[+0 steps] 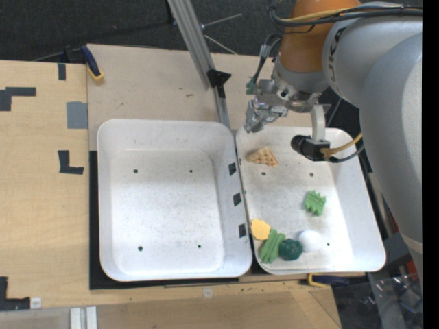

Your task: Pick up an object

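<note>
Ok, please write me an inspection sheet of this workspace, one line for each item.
Surface: wooden bench with grey tape marks, bearing the left bin and the right bin.
Job's things: in the right bin, tan wedge, green leafy piece, yellow piece, green stalk, dark green ball, white ball.
Clutter: nothing seen.
Gripper: gripper above the right bin's far left corner, near the tan wedge; holds nothing visible.
Cables: black cables loop over the arm's orange band.
Surroundings: metal post, dark floor.
</note>
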Available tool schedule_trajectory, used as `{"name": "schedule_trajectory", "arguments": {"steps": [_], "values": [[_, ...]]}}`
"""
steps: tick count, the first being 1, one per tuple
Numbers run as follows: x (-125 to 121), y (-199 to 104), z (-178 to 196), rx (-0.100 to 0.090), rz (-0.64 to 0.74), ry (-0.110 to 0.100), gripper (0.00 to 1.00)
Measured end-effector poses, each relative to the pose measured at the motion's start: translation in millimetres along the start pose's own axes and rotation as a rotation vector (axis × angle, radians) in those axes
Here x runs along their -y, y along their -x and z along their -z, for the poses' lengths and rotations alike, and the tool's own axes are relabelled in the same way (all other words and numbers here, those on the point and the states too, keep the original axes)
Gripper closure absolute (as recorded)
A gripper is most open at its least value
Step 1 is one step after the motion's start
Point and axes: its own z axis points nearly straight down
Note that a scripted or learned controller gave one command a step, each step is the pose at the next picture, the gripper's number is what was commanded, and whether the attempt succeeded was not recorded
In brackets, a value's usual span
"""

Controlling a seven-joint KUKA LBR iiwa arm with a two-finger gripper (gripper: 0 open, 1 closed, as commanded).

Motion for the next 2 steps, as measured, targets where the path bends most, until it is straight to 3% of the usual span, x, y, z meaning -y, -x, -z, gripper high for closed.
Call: {"name": "schedule_trajectory", "arguments": {"steps": [2], "values": [[3.7, -97.0, -1.0, 0.001, -0.001, 0.000, 1.00]]}}
